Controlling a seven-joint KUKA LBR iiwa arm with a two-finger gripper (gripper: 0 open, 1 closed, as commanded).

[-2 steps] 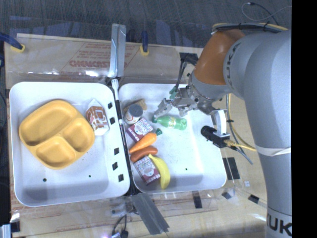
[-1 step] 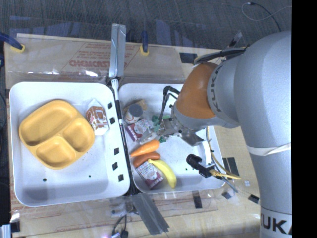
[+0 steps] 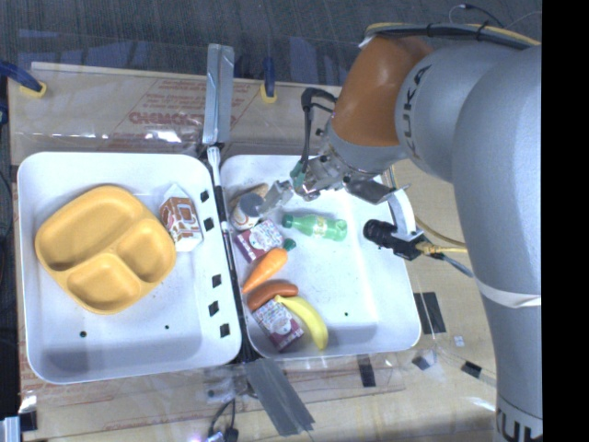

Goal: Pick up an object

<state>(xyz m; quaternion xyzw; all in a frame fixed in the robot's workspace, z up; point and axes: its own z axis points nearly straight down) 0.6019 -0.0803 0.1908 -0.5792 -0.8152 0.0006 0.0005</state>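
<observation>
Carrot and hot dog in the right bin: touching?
Touching. The camera view shows the carrot lying against the hot dog, with no white bin floor between them.

Two shallow white plastic bins sit side by side. The left bin [image 3: 55, 339] holds a yellow three-compartment plastic tray [image 3: 103, 247] at its left, with a small brown-and-white carton [image 3: 181, 221] just beside the tray on the right. In the right bin [image 3: 386, 316], a green plastic bottle [image 3: 316, 226] lies at the far middle. Nearer and left lie an orange toy carrot [image 3: 268, 265], then a red toy sausage [image 3: 270, 291], then a yellow toy banana [image 3: 309, 321] touching a small red-and-white packet [image 3: 276, 325].
</observation>
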